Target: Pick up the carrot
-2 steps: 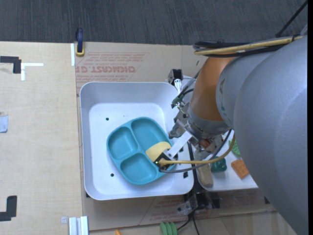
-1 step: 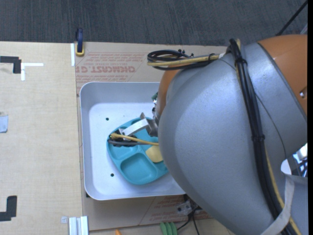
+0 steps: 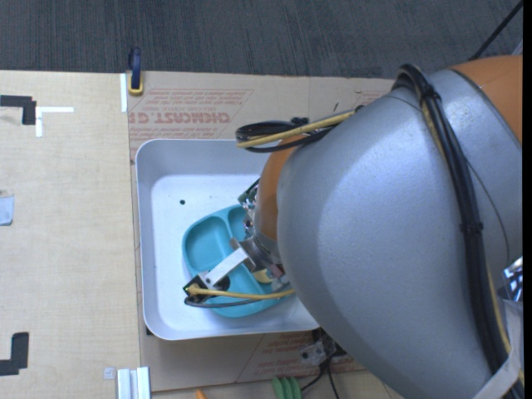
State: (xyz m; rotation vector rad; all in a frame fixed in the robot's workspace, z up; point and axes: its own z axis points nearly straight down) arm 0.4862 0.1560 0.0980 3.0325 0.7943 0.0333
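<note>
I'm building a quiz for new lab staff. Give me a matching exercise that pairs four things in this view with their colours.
Things:
1. bin
2. divided dish
3. cardboard sheet
4. arm

Colours:
a. turquoise
b. grey
c. white
d. brown

Pairs: 1-c, 2-a, 3-d, 4-b

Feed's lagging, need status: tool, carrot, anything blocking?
Tool low over the blue dish in the white bin. Carrot grasp unconfirmed. Arm hides much of the bin.
</note>
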